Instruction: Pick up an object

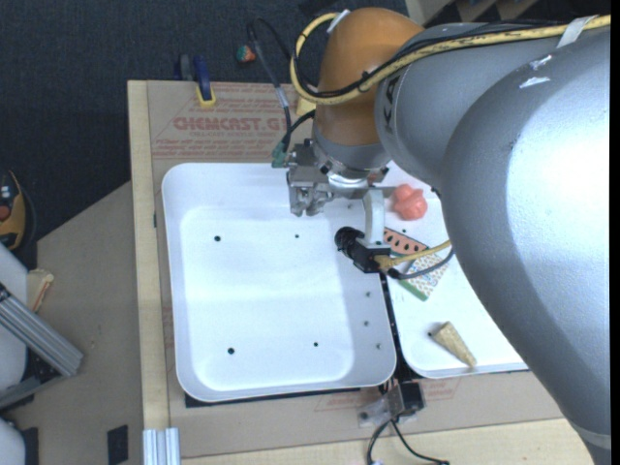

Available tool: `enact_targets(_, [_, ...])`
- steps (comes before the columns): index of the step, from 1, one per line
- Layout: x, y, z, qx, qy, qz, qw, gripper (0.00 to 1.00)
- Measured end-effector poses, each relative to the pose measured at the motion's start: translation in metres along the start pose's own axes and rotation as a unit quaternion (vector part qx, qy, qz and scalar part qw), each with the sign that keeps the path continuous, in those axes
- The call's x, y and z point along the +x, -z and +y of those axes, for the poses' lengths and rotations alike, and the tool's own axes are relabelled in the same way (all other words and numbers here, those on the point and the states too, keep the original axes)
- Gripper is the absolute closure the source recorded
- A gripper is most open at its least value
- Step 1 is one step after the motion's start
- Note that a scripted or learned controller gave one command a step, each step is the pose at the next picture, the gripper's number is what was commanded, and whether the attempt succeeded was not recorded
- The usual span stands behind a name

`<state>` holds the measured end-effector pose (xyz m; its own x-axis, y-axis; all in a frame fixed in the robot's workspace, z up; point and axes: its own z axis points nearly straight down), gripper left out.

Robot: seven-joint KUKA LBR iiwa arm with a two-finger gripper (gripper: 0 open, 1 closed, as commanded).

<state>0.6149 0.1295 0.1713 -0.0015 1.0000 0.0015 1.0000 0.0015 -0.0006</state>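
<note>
My gripper (308,201) hangs under the orange wrist band, over the far right corner of the left white bin (194,289). I see nothing in its grasp. The objects lie in the right bin (484,364), partly hidden by the arm. There, a pink-red rounded toy (411,202) sits at the back. A watermelon-slice toy (408,243) lies just in front of it, with a patterned triangular piece (424,277) below. A tan cone (452,343) rests near that bin's front edge. All of these are to the right of the gripper.
A black cable fitting (353,246) hangs over the divide between the bins. The bins sit on a brown cardboard sheet (223,114). A blue and yellow clamp (202,80) grips the sheet's far edge. The grey arm covers most of the right side.
</note>
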Motion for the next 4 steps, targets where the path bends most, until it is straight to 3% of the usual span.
enact_targets(1, [0.101,-0.035,-0.005,-0.001,0.003,0.000,1.0000,1.00])
enact_targets(2, [0.058,0.071,-0.015,-0.003,-0.002,0.000,1.0000,1.00])
enact_targets(3, [0.095,0.186,-0.015,-0.007,0.002,0.002,1.0000,1.00])
enact_targets(4, [0.096,0.266,-0.058,-0.004,0.001,0.001,1.0000,1.00])
